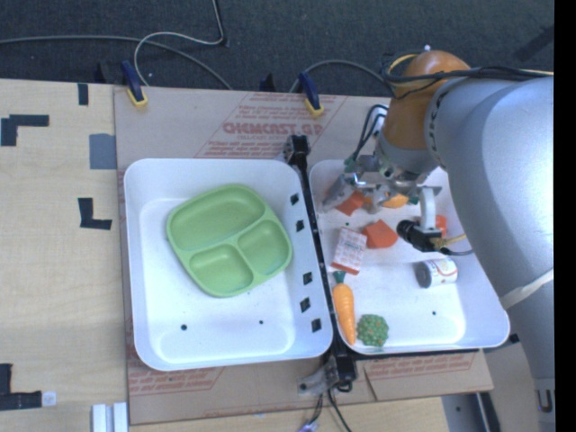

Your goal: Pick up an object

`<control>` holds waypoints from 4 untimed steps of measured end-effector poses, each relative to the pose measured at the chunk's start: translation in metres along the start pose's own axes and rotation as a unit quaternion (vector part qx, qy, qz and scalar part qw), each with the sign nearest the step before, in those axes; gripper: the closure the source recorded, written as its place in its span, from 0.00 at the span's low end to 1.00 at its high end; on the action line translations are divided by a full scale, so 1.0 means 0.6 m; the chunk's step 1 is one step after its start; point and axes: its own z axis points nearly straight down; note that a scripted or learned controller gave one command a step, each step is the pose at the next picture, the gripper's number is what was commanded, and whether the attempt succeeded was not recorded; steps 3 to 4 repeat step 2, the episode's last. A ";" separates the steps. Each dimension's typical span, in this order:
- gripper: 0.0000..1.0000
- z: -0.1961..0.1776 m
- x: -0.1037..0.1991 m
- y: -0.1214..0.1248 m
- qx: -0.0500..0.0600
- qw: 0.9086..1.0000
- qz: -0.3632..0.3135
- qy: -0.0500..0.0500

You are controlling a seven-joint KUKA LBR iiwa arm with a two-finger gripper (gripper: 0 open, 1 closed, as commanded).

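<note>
The grey arm [504, 160] is reaching in from 3 o'clock over the right bin [468, 327]. Its gripper [376, 190] is hanging at 12 o'clock there, above orange toy pieces [382, 234]; whether it is grasping anything cannot be told. The carrot [344, 305] and broccoli [372, 329] are lying at 6 o'clock.

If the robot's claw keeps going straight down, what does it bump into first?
Probably the small orange-red piece lying right under the gripper at the top of the right bin. Depth is hard to judge from above, so it could also just meet the bin floor beside it.

Divided plate [230, 239] in the left bin [144, 268] — carrot [344, 306] beside broccoli [372, 329] in the right bin [477, 318].
</note>
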 end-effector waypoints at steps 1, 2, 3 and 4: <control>1.00 -0.018 0.000 0.001 -0.001 1.000 -0.002 -0.001; 1.00 -0.167 0.075 -0.074 -0.008 1.000 -0.003 0.001; 1.00 -0.167 0.075 -0.074 -0.008 1.000 -0.003 0.001; 1.00 -0.167 0.075 -0.074 -0.008 1.000 -0.003 0.001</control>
